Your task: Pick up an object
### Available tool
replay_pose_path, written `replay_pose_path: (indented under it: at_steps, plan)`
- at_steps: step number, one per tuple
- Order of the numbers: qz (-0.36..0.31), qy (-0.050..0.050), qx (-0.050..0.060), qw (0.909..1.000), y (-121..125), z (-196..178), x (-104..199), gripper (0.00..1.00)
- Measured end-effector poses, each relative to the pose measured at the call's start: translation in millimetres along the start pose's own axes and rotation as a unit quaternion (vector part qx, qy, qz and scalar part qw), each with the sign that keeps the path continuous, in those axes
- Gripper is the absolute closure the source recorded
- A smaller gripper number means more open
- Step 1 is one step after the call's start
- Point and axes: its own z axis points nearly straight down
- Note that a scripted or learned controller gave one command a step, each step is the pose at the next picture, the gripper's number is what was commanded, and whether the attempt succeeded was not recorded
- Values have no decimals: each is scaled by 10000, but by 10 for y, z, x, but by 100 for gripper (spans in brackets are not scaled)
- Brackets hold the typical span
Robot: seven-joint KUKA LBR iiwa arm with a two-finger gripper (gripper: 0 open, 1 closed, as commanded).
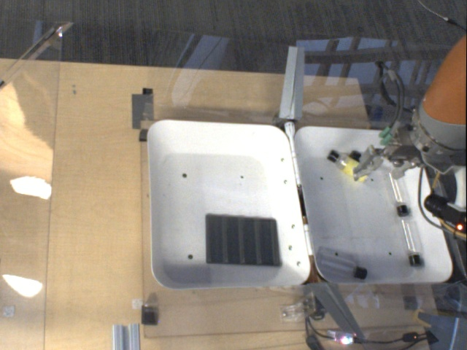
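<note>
along the near edge of the bench (80,268), pale wood shows with bright patches of glare at the left, and small metal brackets sit below the two bins. just beyond, the left bin (168,195) holds a dark ribbed block (242,240), lying flat toward its near right corner, apart from the walls. the rest of that bin's floor is white with a few small dark dots.

beside it, the right bin (321,217) touches the left one along a shared edge. near its front wall lies a grey wedge-shaped piece (337,264) with a small black part at its right end. farther right, a thin clear rod (406,221) with black fittings runs along the bin's right side, from near the front toward the back.

farther back in the right bin, a small yellow object (349,165) lies near the back left area, with a small black piece (333,155) just beside it on the left. the gripper (368,162) hangs right at the yellow object, its pale fingers pointing left toward it; i cannot tell whether the claw is open or closed, or whether it touches the object. the arm (445,100), grey with an orange band, comes in from the right over the bin's back right corner.

behind the bins, a metal post (292,82) stands between them, and dark carpet lies beyond the bench.
</note>
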Motion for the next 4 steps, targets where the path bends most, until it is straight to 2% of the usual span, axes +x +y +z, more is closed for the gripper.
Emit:
replay_pose_path:
  at_steps: [1, 2, 3, 4]
  plan:
    - [161, -4, -6, 9999, 870, 568, -319, 0]
    - [268, -3, -20, 9996, 780, 1536, -623, 0]
    - [249, 0, -13, 9997, 785, 1430, -612, 100]
    - [742, -7, -27, 9972, 1140, 220, -147, 100]
